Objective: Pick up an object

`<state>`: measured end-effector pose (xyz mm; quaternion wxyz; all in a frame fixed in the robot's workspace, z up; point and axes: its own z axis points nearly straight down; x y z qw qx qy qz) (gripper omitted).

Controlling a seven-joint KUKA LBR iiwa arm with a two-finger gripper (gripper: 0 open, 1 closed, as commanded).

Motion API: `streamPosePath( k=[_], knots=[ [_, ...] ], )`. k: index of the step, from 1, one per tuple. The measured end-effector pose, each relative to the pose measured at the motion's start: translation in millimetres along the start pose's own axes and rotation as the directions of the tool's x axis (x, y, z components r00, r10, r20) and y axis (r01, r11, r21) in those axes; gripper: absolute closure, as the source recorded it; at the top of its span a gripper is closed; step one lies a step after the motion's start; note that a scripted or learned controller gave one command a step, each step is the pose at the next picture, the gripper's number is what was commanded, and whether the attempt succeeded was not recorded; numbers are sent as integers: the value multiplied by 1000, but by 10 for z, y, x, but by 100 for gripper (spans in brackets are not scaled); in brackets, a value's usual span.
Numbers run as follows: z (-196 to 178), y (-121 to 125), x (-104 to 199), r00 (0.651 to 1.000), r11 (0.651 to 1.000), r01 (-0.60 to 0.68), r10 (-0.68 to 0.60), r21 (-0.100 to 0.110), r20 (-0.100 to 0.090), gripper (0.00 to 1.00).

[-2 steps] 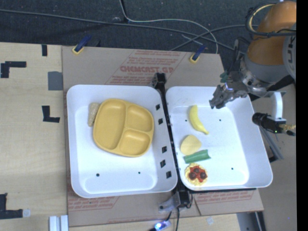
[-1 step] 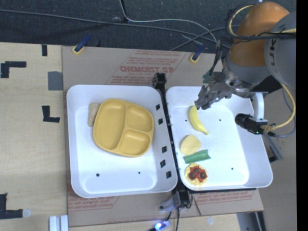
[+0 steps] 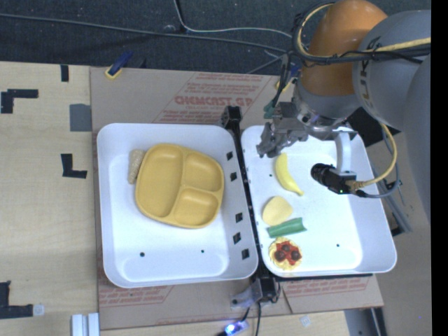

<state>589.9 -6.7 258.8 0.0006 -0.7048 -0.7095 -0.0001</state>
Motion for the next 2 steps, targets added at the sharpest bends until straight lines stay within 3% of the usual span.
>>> streamPosePath(
  k=[2],
  knots=[
    [212,273,990,1000,1000,0,0,0,0,100]
  ],
)
